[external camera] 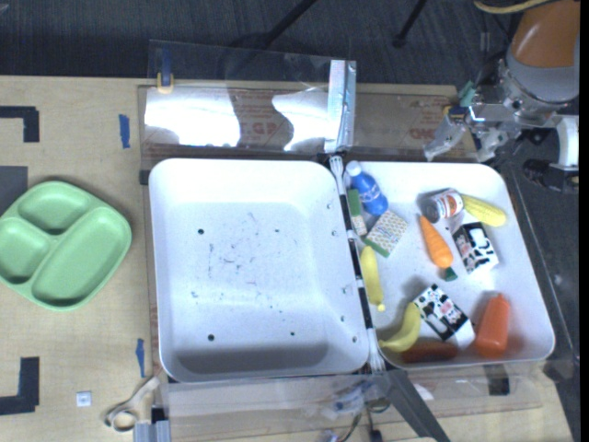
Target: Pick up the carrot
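Note:
The carrot [435,241] is orange with a small green end and lies in the right bin [532,295], in its upper middle, pointing toward the near side. A red and white can [444,203] sits just behind it and a black and white box [476,247] lies to its right. My gripper [459,148] hangs above the bin's far rim, well behind the carrot, open with nothing between its fingers. The grey arm with its orange band [545,37] comes in from the top right.
The right bin also holds a blue bottle [368,191], a checkered packet [388,231], a yellow stick [371,279], a banana [402,330], a yellow piece [485,212], a patterned carton [440,311] and an orange-red bottle [492,323]. The left bin [248,265] adjoins. A green divided plate [60,244] lies far left.

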